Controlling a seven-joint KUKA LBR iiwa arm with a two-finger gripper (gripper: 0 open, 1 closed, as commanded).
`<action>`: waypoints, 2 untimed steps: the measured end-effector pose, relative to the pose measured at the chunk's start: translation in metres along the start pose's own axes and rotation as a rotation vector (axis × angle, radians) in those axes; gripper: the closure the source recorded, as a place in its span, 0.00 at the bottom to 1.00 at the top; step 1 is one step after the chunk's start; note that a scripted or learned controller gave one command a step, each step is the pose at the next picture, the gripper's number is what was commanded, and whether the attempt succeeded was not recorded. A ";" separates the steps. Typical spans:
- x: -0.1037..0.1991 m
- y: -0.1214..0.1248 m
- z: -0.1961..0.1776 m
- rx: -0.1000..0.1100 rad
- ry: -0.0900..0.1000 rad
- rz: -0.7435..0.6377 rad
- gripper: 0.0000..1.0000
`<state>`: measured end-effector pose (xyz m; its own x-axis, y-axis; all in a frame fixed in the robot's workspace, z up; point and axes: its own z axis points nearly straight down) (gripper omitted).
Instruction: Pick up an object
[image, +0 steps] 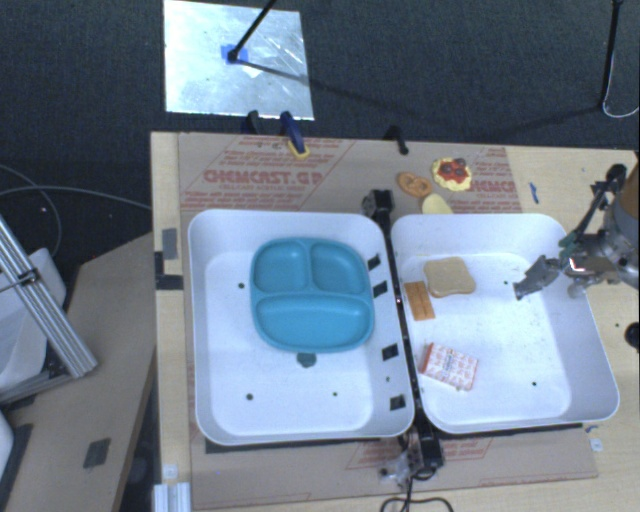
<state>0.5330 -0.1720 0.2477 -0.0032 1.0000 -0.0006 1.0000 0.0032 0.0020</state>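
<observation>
Jaws (530, 282) hang over the right bin's upper right part, a dark tip pointing left; whether they stand apart or together cannot be told, and nothing shows between them. Surface (250, 170) of printed cardboard carries both bins. Left bin (215, 400) holds a blue divided plate (310, 296) near its middle, with bare floor around it. Right bin (580, 400) has open floor along its right and lower sides. In it lie a slice of toast (449, 276) left of the jaws, a red-patterned packet (450, 366) lower down, and an orange wafer (418, 300) beside the shared wall. Grey arm (605, 255) enters level across the right rim.
</observation>
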 end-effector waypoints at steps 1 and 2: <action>0.118 0.021 0.065 0.005 0.006 -0.012 0.00; 0.153 0.094 0.062 -0.007 0.001 -0.006 0.00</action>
<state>0.6271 -0.0190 0.1853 -0.0095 1.0000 0.0001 0.9999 0.0095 0.0087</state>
